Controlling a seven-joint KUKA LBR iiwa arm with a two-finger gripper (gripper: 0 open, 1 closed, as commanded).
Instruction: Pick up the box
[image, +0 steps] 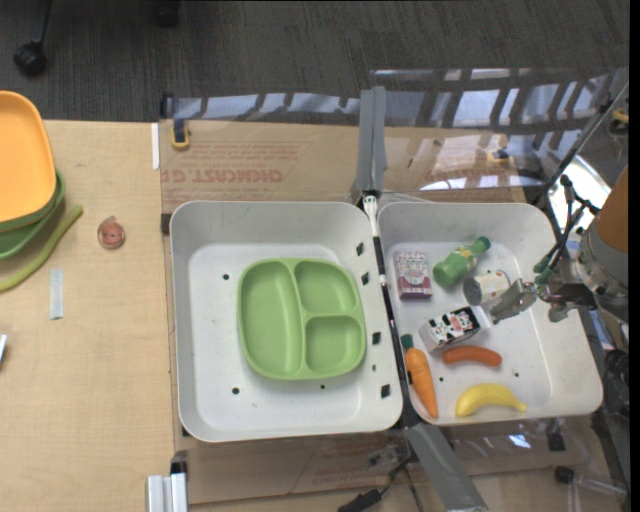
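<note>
Currently you are in the approach step: the metal two-finger gripper hovers in the right white bin, just beside the small black-and-white cow-print box, which lies flat above the orange sausage toy. I cannot tell the gripper's state. Next, you need to centre over the box and descend. A red-and-white carton lies near; confirm the target.

Even, bright overhead light, soft shadows only. White bins near clipping but detail holds. Glare patches on the glossy surface behind the right bin, at the bench's far right corner. Focus mostly sharp; gripper slightly blurred.
</note>
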